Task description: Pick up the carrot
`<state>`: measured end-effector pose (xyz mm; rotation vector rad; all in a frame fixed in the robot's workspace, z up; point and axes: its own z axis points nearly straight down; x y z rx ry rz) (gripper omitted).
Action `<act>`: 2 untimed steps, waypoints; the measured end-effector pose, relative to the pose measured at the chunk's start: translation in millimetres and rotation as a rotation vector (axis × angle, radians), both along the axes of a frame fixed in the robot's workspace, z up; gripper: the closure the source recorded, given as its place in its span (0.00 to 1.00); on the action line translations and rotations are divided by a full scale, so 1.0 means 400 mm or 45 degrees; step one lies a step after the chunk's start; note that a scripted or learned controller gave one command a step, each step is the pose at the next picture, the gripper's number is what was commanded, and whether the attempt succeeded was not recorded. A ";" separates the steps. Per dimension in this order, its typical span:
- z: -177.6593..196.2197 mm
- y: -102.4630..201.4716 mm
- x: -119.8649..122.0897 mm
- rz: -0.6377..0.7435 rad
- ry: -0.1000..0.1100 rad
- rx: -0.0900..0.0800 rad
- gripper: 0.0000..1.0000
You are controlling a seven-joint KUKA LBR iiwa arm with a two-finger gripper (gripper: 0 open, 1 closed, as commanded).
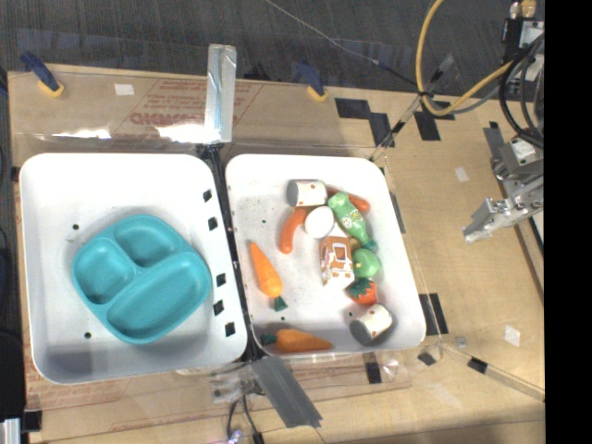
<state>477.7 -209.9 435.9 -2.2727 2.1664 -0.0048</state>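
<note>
An orange carrot (265,269) lies in the left part of the right bin (242,202), its green end pointing toward the front. A second carrot (298,341) rests along that bin's front wall, green top to the left. My gripper (483,222) hangs over the bare bench to the right of the right bin, well away from both carrots and with nothing seen in it.
The right bin also holds a pile of toy food: an orange sausage-like piece (289,230), a green vegetable (349,215), a small box (337,259) and a cylinder (372,321). In the left bin (46,192) sits a teal divided plate (141,276). Cables (435,35) loop at the back right.
</note>
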 end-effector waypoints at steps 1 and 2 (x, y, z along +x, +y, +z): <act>-0.261 0.032 -0.001 0.484 0.011 0.006 1.00; -0.113 0.043 0.002 0.953 -0.002 -0.003 1.00</act>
